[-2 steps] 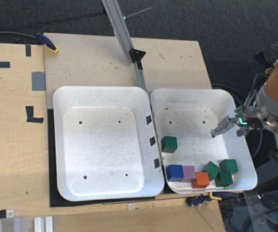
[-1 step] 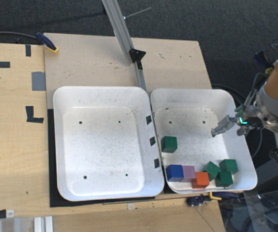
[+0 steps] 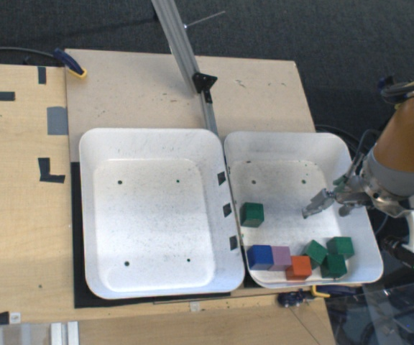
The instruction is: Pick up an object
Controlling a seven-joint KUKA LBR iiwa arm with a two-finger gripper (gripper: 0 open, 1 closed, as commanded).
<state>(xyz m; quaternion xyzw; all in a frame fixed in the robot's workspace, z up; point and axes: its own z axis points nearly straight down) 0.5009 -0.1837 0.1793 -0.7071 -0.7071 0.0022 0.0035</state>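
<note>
The right bin (image 3: 286,146) holds several small blocks. A green cube (image 3: 252,214) sits alone near its left wall. Along the front edge lie a blue cube (image 3: 260,256), a purple block (image 3: 282,257), an orange block (image 3: 300,267) and three green blocks (image 3: 333,257) bunched at the front right corner. My gripper (image 3: 320,204) hangs over the right half of this bin, pointing left and down. It is above and apart from the green cluster, and well right of the lone green cube. No block is visible in it.
The left bin (image 3: 153,139) stands beside the right one, sharing a middle rim. A slanted metal rail (image 3: 182,42) runs from the top to the bins' junction. The arm's orange band (image 3: 401,142) is at the right edge.
</note>
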